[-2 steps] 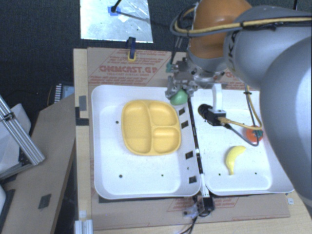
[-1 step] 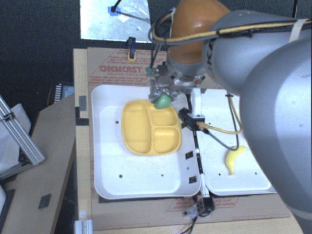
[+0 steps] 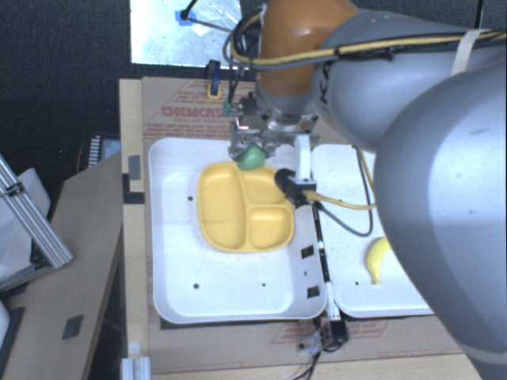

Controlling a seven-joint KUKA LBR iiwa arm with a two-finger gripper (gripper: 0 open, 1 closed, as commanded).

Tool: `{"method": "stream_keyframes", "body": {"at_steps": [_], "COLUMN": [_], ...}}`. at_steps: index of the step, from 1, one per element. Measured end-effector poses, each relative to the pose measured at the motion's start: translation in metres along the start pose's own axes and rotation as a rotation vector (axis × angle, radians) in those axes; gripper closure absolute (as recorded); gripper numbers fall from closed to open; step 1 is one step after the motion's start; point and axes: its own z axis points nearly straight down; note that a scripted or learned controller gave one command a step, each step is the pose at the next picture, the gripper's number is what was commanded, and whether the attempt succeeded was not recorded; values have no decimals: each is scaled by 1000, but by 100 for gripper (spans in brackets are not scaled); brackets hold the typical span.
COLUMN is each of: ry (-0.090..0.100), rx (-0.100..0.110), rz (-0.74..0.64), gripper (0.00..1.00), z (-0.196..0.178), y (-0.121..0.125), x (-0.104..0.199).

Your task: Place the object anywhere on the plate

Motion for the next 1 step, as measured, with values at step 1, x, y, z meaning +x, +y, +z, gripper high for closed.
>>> {"method": "stream_keyframes", "body": {"at_steps": [1], "ry": [-1], "rx": [1], "rz": [2], "gripper": [0], "z": [1], "y": [0], "x": [-1]}}
